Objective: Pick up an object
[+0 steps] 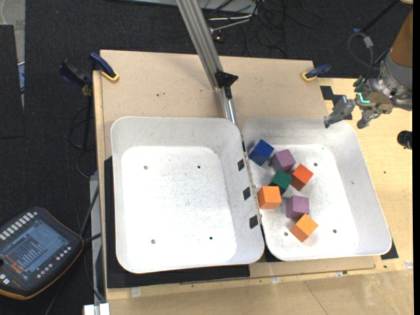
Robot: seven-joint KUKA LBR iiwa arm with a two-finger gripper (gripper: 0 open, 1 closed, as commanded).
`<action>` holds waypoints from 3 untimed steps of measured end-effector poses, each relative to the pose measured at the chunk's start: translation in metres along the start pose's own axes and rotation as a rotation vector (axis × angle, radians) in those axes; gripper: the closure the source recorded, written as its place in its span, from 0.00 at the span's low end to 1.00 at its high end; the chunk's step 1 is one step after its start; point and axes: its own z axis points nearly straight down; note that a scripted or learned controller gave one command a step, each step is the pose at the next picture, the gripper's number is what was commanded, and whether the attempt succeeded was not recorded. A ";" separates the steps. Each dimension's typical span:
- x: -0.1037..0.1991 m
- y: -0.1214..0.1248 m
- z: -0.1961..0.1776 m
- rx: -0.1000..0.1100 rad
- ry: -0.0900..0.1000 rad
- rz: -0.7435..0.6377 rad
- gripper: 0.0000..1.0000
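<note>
Wooden bench point(170, 84), two white bins, frame centre.
Right bin point(348, 176): seven coloured cubes point(283, 190), clustered. Gripper point(351, 115) released, upper right.

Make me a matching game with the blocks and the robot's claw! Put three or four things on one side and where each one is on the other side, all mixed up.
Things:
1. blue block
2. green block
3. gripper
4. orange block nearest the front rim

Places:
A. above the right bin's back right corner, holding nothing
B. in the middle of the pile, touching a purple block
C. at the back of the pile, close to the divider between the bins
D. at the front of the pile, just in front of another purple block

Pairs: 1-C, 2-B, 3-A, 4-D
</note>
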 end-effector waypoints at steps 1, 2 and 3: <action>0.001 -0.009 0.048 0.004 0.001 0.003 0.00; 0.003 -0.011 0.091 0.003 0.001 0.003 0.00; 0.004 -0.012 0.145 0.005 0.002 0.002 0.00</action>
